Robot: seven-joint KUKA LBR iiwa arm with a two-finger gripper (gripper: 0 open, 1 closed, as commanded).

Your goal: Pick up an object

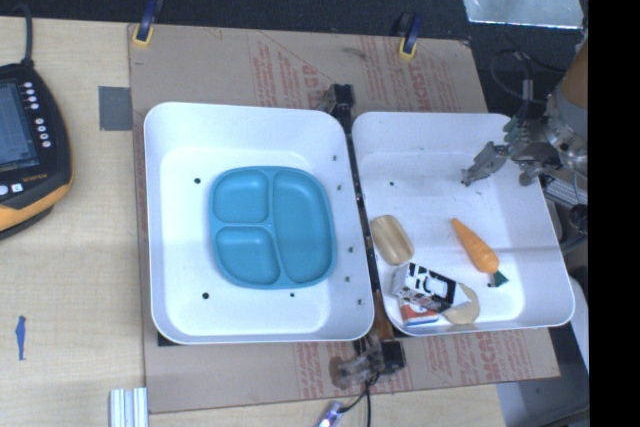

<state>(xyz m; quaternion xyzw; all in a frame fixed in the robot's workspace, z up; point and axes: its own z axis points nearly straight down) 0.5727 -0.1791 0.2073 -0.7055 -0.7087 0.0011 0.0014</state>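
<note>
The right bin [520,310] holds an orange toy carrot [474,244] with a green tip near its middle. A tan oval piece [391,238] lies by the bin's left wall. A black, white and red packet [426,291] rests in the front corner on a beige piece [463,314]. My gripper [497,177] hangs over the far right part of this bin, above and behind the carrot. Its two fingers are spread open with nothing between them.
The left bin [180,145] carries a blue divided plate [272,225]. A black and orange teach pendant [25,150] lies at the bench's left edge. Clamps [406,33] pin the cardboard sheet at the back. A black clip [342,99] joins the bins.
</note>
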